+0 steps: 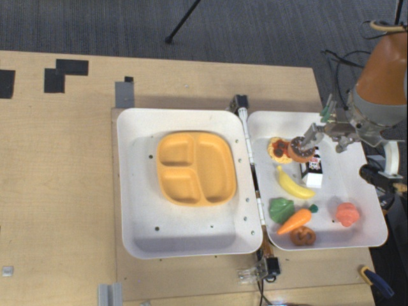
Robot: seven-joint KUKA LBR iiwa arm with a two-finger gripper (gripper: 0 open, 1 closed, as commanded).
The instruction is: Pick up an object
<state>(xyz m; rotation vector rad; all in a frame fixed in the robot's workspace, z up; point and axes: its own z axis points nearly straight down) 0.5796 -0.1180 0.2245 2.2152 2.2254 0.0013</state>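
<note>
Brown round toy pastry (pixel 303 236) sitting nearest you; gripper (pixel 305 146) hovering over small reddish-brown toy (pixel 298 149), lining up grab — can't tell pincer state.

You cannot tell from above how the gripper (pixel 305 146) stands, since its tip merges with the small round toy (pixel 280 149) beneath it. The arm (pixel 381 75) is cut off by the right edge, and a blue item (pixel 376 280) at the lower right corner is clipped too. The print on the little white box (pixel 313 173) is too small to read.
</note>
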